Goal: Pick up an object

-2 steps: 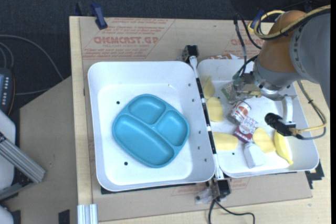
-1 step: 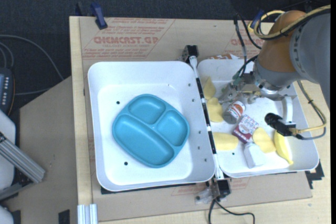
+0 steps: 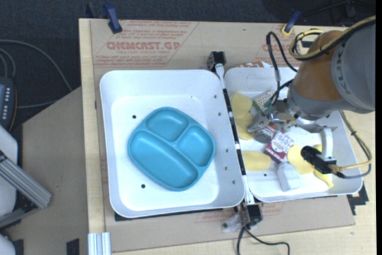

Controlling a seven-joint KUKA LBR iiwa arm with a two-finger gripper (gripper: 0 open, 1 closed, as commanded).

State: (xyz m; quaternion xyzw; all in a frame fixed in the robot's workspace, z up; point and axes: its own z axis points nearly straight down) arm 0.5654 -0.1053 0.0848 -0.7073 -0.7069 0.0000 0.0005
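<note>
The right bin (image 3: 310, 193) holds a jumble of small things. A pale yellow flat piece (image 3: 241, 106) lies by its left wall and another yellow piece (image 3: 255, 159) sits nearer the front. Between them are a red and white packet (image 3: 279, 146) and a grey-white piece (image 3: 287, 178). My gripper (image 3: 264, 122) is low in this bin, down among the items just left of the packet. The grey and orange arm (image 3: 325, 77) covers the back right of the bin.
In the left bin (image 3: 108, 128) lies a blue divided plate (image 3: 171, 147). A black clip (image 3: 216, 59) sits at the back where the bins meet. Blue clamps (image 3: 111, 18) hold the cardboard base.
</note>
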